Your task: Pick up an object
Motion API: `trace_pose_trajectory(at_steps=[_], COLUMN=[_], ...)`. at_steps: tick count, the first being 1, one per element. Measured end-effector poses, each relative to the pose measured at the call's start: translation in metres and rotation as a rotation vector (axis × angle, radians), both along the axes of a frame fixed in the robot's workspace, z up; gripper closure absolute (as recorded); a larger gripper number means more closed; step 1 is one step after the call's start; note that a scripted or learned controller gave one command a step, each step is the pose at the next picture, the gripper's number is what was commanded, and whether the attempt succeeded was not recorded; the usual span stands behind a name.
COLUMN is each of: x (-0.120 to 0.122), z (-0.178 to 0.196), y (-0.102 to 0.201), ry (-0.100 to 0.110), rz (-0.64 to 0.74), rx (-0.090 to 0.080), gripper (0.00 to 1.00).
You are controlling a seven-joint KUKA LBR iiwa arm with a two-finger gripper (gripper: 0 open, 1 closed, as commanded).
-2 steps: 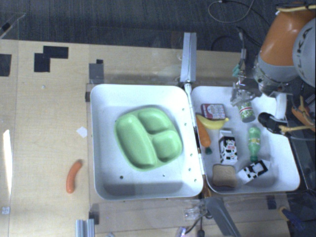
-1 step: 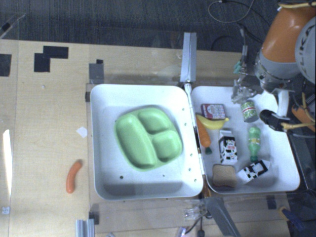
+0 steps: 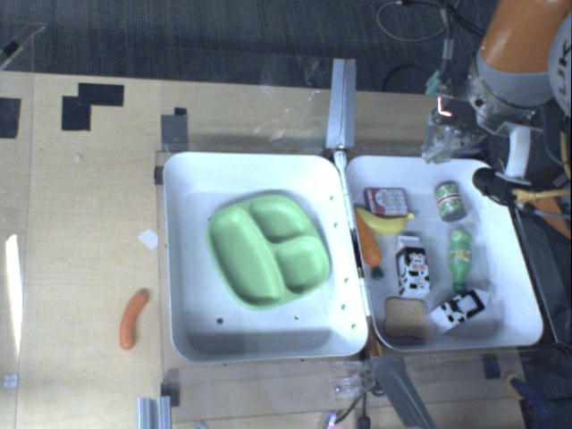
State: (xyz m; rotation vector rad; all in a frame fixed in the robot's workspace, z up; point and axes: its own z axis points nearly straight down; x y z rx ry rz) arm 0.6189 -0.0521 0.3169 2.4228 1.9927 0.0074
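Camera view, looking down on two white bins: arm (image 3: 527, 25) up at top right, gripper (image 3: 444, 137) poised over the back rim of the right bin (image 3: 527, 275) – nothing seen between its fingers, whether spread or pressed together impossible to tell through the blur

Nothing picked up yet, judging by the layout – all candidates lying in the right bin: banana (image 3: 384, 222), carrot (image 3: 369, 247), red packet (image 3: 387, 200), small can (image 3: 450, 201), green bottle (image 3: 459, 256), two cow-patterned cartons (image 3: 412, 271), brown sponge (image 3: 407, 318)

Left bin (image 3: 179, 239) holding a green divided tray (image 3: 268, 250); sausage (image 3: 133, 318) out on the bench

Still to do: choosing, descending, closing, lifting
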Motion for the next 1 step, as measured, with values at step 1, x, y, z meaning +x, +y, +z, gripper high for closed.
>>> trace_pose_trajectory(at_steps=[1], x=[-0.0224], z=[0.0434], y=[-0.0281], ry=[0.000], rz=[-0.130], rx=[0.000], gripper=[1.00])
